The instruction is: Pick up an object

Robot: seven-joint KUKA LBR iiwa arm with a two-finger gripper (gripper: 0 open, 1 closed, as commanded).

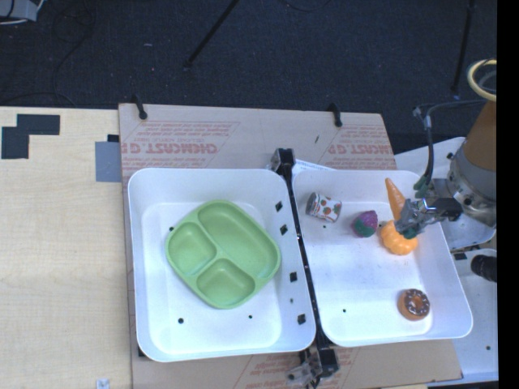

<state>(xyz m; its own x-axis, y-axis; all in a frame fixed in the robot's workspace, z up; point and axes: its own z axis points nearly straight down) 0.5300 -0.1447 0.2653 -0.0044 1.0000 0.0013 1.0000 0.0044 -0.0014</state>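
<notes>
Nearest the camera, a small brown doughnut-like toy [414,304] lies alone at the front of the right bin [365,331], well apart from the rest. Further in, the gripper [412,219] hovers over an orange toy [396,235] — a rounded yellow-orange lump with a carrot-like orange cone rising behind it. The toy sits by the bin's right wall. Whether the fingers are spread or closed on it I cannot tell; the wrist hides them.

Judging by looks, the toy is light, stiff plastic or rubber, smooth and liable to slip. The rounded base seems the better place to pinch, since the tapered cone would likely squeeze out.

Just left of it rests a purple toy [366,223], and beyond that a small patterned cup [323,207] on its side. The left bin [162,331] bears a green divided plate [223,253]. Both bins stand on a cardboard sheet [227,136] over a pale wooden bench [57,258] — past it, dark floor with cables.
</notes>
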